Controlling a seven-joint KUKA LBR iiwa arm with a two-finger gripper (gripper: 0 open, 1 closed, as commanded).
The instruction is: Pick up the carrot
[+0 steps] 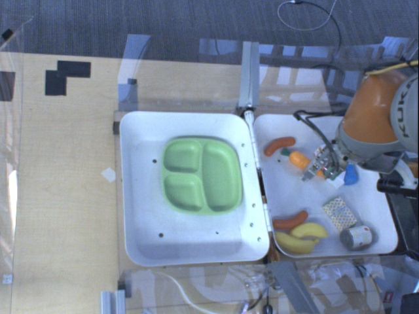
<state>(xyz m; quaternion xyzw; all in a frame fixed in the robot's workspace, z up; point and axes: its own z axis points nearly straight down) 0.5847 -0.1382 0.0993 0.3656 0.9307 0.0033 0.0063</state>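
Camera view, items as seen from above at a slant.

Worktop (65, 175): pale wood-grain surface, matt, with black block-shaped markings near its far left corner. Clear panels stand around its edges.

Left bin (141, 241): shallow, white, smooth plastic with rounded corners. Inside lies a green tray (200, 175), moulded plastic, rounded square outline, divided into three compartments, two small at left and one long at right.

Right bin (380, 234): same white plastic, set just beside the left bin, with a grey metal rail between them at the far end.

Contents of right bin:
- Carrot (298, 159): task item. Short, stubby, bright orange, smooth, with a small green tip at its left end. Lies in the far half of the bin, just left of the end effector.
- Sausage (279, 145): reddish-brown, glossy, curved, near the far left corner, close to the carrot.
- Second sausage (290, 221): same kind, at the near left, touching the banana.
- Banana (301, 238): yellow, smooth, curved, at the near left corner.
- Blue object (351, 174): small, smooth, partly under the arm.
- Patterned packet (339, 212): flat, square, speckled pale.
- Can (357, 237): grey metal cylinder lying on its side, at the near right.

Arm (373, 120): grey casing with orange band, entering from the right.

End effector (322, 164): metallic, low over the bin floor, right beside the carrot's right end. Contact with the carrot unclear; how far open it is cannot be told.
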